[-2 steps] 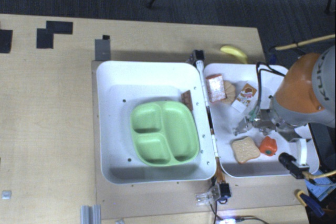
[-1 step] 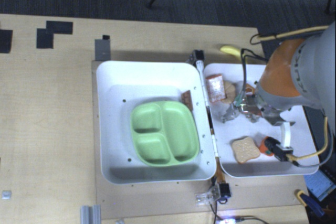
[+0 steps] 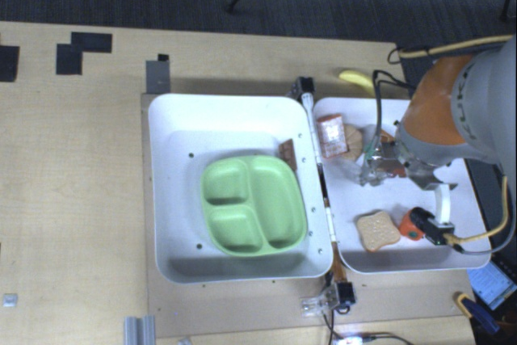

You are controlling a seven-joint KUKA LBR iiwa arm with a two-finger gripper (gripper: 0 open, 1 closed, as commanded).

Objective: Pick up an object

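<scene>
Lying in the right white bin (image 3: pixel 347 254) are several small things that could be picked: a tan slice of toast-shaped toy bread (image 3: pixel 377 230) near the bin's front edge, a small orange-red object (image 3: pixel 413 230) just beside it toward the right, and a brown-and-white packaged snack (image 3: pixel 330 135) close to the bin's back left corner, with a round tan piece (image 3: pixel 353 140) touching its right side. None of these is lifted; each rests on the bin floor. The metal two-finger gripper (image 3: pixel 373 166) hangs over the middle of this bin, between the packaged snack and the bread slice, and apart from both; whether it is spread or closed cannot be told from this slant, and nothing is seen between its tips. Above it the grey arm with its orange band (image 3: pixel 432 105) covers the bin's right back part, reaching in from the right edge, with black and yellow cables (image 3: pixel 448 237) trailing along the bin's front right. The left white bin (image 3: pixel 174 174) holds a pale green three-compartment plastic tray (image 3: pixel 253 204) at its centre, and a small brown object (image 3: pixel 286 150) sits just behind the tray near the bin's right wall. A yellow banana-shaped object (image 3: pixel 355 78) lies on the wooden bench (image 3: pixel 73 198) just behind the right bin.
</scene>
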